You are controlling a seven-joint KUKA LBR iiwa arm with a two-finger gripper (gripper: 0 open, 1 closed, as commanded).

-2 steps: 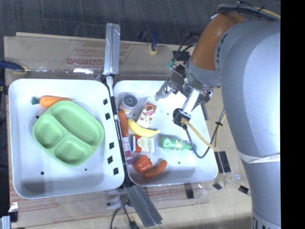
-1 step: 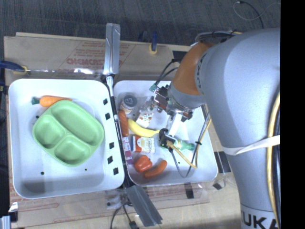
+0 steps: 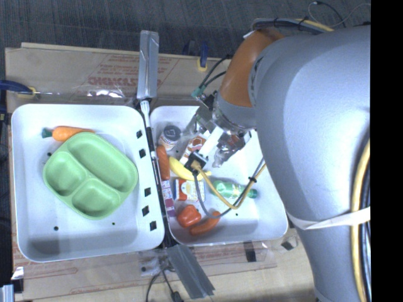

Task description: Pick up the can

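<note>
A: Arm (image 3: 315, 118), grey with orange wrist band, reaches over the right shallow white bin (image 3: 271, 212). Left white bin (image 3: 25, 187) holds a pale green divided plastic plate (image 3: 91, 175) and an orange carrot (image 3: 66, 132) near its far left corner.

B: Gripper (image 3: 211, 145)?

A: Low over the right bin's middle; jaw state, cannot tell. Small silver-topped can (image 3: 171, 134) stands upright near that bin's far left corner, just beside the gripper.

B: Advice: centre over the can's lid, avoid the yellow banana (image 3: 182, 168) nearby.
</note>
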